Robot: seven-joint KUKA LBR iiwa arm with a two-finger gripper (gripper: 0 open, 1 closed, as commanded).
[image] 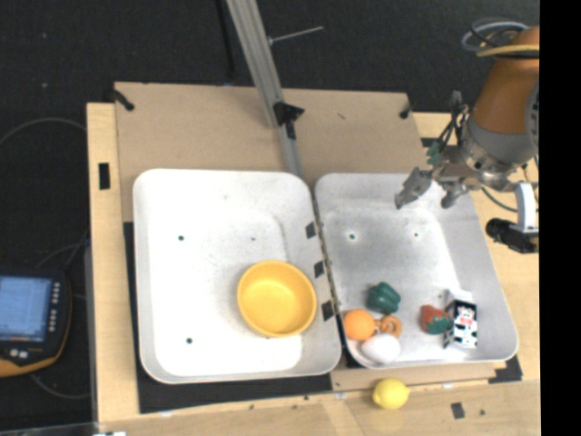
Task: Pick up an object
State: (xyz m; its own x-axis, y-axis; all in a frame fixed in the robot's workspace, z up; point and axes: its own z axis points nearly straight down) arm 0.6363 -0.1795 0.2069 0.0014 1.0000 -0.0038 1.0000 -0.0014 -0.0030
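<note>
My gripper (431,192) hangs over the far right corner of the right bin (408,243), its two grey fingers spread open with nothing between them. Well below it, along the bin's near edge, lie a green object (384,295), an orange ball (359,324), a white egg-shaped object (381,348), a small orange ring (391,325), a red-orange toy (433,317) and a small white-and-black box (463,323). A yellow bowl (276,297) stands in the left bin (200,234) near its right side.
A yellow lemon-like object (390,393) lies on the bench just outside the right bin's near edge. A grey metal pole (263,62) slants up from between the bins at the back. A handheld screen (27,321) lies at far left.
</note>
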